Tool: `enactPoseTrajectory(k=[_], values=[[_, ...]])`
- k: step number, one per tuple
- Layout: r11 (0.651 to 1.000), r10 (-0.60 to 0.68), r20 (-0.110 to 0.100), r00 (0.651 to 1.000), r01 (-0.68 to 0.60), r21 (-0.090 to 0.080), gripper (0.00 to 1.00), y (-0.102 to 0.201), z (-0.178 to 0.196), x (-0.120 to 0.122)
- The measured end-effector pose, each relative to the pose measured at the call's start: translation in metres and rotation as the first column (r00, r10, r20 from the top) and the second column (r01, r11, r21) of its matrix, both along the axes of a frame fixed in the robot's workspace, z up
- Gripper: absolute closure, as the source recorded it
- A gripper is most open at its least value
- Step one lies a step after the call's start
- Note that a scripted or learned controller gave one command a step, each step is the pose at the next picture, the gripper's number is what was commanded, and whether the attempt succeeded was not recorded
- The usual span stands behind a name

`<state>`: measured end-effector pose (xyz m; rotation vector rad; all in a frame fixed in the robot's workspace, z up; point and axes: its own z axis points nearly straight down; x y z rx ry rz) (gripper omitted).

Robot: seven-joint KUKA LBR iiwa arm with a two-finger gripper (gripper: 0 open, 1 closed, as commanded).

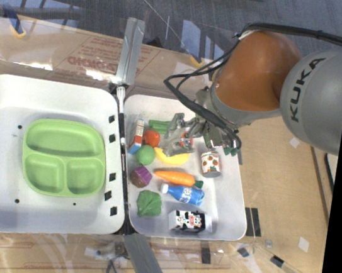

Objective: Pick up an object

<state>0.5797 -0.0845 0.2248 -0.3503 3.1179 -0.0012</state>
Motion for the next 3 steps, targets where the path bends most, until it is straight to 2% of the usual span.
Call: enactPoseTrajectory(k=[1, 2, 3], values=[[0.997, 0.078, 0.001, 0.997, -0.078, -0.001, 1.00, -0.036, 0.006, 0.062], [0.958, 0.287, -0.007, 0.958, -0.287, 0.002, 1.00, -0.127, -0.083, 0.067], [0.842, 0.540, 0.004, 0.842, -0.540, -0.005, 1.00, -0.123, -0.077, 0.080]])
